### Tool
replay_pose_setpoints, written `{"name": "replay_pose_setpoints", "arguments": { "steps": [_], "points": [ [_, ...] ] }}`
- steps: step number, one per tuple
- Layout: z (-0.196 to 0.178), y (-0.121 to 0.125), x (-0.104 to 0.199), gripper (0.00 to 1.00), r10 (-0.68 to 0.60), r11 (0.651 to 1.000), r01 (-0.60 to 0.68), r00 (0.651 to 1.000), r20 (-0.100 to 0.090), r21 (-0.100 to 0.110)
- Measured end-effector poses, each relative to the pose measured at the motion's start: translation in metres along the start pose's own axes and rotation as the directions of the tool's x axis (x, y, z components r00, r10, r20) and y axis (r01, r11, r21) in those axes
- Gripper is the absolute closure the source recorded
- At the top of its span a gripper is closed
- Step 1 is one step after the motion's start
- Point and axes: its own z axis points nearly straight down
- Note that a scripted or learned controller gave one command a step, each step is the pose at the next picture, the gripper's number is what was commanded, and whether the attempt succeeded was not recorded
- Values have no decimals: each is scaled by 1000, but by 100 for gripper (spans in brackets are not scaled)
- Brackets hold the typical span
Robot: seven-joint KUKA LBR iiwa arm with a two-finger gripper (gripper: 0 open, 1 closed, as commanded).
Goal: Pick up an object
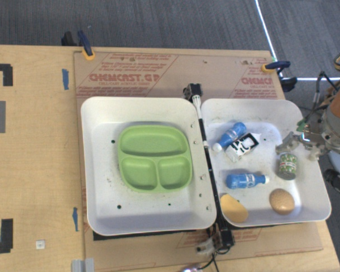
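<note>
Nearest us, a yellow piece [234,207] and a brown ball [281,200] lie untouched in the right bin [314,177]. Beyond them our gripper [292,147] hovers over a small jar [287,165]; we cannot tell its jaws, so nothing is lifted yet. Two blue bottles [245,180] lie near, farther left.
</note>
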Motion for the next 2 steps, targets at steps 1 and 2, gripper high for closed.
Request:
{"name": "replay_pose_setpoints", "arguments": {
  "steps": [1,2],
  "points": [
    [3,0,1,0,-140,990,140,990,5,-14],
    [3,1,0,0,-214,977,214,977,9,-18]
  ]
}}
